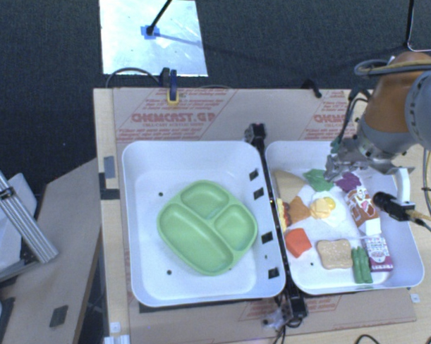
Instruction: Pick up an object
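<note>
Green tray (207,228), white bins (148,170), orange block (297,242), purple toy (349,181).

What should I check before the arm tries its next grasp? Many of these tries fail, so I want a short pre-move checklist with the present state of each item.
1. Gripper is over the right bin, where the objects lie: ok.
2. Objects are within the bin's walls, such as the toast slice, the orange block and the fried egg: ok.
3. Nothing is already held between the fingers: cannot tell, the wrist hides them.
4. Target stands apart from its neighbours: not ok, the purple piece and green piece by the gripper are crowded.
5. Left bin holds the green divided plate, away from the arm: ok.
</note>
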Robot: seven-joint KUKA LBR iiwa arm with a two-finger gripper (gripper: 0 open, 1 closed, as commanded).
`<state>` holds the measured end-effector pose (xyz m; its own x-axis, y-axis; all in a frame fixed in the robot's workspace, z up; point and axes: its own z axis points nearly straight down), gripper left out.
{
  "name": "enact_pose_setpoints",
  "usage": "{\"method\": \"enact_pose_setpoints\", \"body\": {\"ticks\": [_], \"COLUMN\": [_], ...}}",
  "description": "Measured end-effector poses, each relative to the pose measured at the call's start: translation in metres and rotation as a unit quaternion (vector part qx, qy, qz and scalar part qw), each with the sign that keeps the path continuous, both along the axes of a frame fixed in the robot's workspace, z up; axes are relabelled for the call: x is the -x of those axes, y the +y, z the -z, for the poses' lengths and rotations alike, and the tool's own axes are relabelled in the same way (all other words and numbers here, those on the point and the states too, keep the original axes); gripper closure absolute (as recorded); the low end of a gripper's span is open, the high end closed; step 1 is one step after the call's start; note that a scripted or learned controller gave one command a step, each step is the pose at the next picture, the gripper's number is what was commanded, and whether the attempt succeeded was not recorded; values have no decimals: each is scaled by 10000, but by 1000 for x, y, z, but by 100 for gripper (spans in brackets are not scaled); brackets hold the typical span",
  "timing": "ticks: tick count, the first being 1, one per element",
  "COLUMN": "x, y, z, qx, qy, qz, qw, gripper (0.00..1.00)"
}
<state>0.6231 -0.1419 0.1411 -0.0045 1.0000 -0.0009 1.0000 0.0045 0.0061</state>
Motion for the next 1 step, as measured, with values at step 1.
{"method": "enact_pose_setpoints", "body": {"ticks": [1], "x": [-3], "y": [-3], "z": [-44], "qx": [2], "qy": [0], "qz": [0], "qw": [10000], "gripper": [100]}}
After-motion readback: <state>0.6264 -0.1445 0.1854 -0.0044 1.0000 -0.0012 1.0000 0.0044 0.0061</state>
